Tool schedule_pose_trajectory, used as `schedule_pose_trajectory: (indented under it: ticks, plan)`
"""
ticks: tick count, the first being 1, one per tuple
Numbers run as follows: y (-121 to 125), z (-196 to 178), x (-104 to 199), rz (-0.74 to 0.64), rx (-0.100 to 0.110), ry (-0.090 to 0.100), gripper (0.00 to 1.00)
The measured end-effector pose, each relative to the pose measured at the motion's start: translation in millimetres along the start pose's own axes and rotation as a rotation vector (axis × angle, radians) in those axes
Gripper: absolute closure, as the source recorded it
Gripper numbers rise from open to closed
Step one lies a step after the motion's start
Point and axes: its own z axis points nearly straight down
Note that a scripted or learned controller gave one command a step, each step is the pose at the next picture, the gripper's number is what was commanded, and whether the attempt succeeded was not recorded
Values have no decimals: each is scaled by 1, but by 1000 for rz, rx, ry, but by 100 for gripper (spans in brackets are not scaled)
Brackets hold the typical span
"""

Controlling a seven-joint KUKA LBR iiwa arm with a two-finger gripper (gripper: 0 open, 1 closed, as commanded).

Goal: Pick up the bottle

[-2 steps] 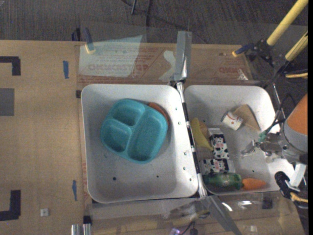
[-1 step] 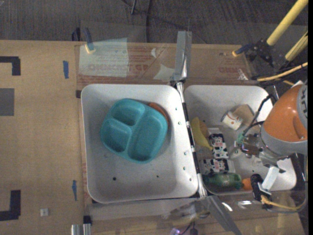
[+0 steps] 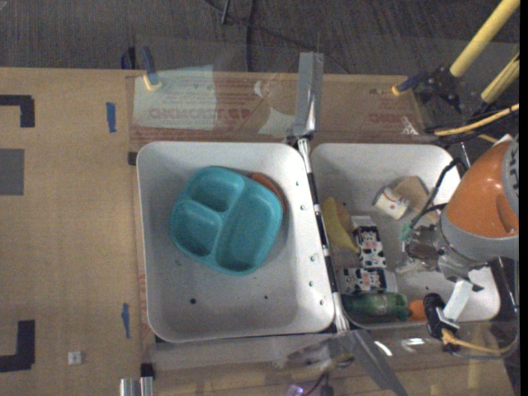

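The bottle lies on its side, not yet picked up, at the right bin's near wall, the gripper hovering just beyond it, grip state impossible to tell.

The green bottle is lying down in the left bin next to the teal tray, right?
Not quite. The green plastic bottle is lying on its side, but in the right white bin, along its near edge. The teal divided plastic tray sits in the left white bin, so the two are in different bins. The camera view shows this.
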Motion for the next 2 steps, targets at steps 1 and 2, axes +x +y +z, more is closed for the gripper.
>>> schedule_pose_trajectory:
  ticks: [1, 2]
  plan:
    - [21, -36, -73, 47, 19, 8, 100]
    - [6, -37, -28, 50, 23, 10, 100]
